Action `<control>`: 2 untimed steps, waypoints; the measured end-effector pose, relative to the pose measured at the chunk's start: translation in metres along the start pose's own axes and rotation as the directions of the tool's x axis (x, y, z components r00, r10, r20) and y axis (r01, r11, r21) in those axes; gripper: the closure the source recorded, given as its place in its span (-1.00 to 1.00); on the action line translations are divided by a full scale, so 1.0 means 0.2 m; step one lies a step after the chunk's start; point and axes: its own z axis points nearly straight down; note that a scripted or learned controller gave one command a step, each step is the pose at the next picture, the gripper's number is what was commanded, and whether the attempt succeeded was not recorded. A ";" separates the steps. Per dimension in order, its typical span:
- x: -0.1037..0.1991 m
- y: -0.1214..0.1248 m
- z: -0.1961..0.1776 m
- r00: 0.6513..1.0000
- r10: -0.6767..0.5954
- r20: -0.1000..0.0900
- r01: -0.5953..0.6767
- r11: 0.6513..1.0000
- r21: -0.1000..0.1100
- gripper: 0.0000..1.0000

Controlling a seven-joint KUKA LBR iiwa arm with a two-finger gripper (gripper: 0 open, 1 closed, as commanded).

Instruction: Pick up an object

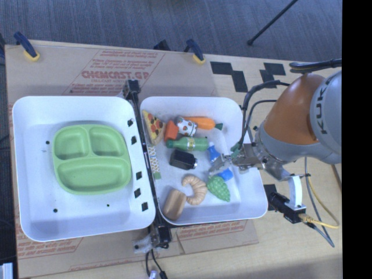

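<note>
The right bin (244, 205) holds several toy foods: a pizza slice (153, 125), an orange carrot (199, 122), a green bottle (189, 144), a black block (182, 159), a tan croissant (195, 188), a brown cylinder (174, 203), a green knobbly piece (220, 188) and a small blue piece (213, 153). My gripper (224, 166) hangs low over the right side of this bin, just above the green knobbly piece and beside the blue piece. The arm reaches in from the right.
The left bin (29, 202) holds a green divided plate (92, 158). A black divider with clips (142, 156) runs between the bins. Cardboard lies under both bins, with clamps (27, 46) at the back edge. Cables trail at the right.
</note>
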 end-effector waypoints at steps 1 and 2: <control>0.06 -0.03 0.50 0.980 -0.198 0.001 0.198 0.980 -0.002 -1.00; 0.05 0.21 0.50 0.971 -0.237 0.001 0.237 0.971 -0.002 -1.00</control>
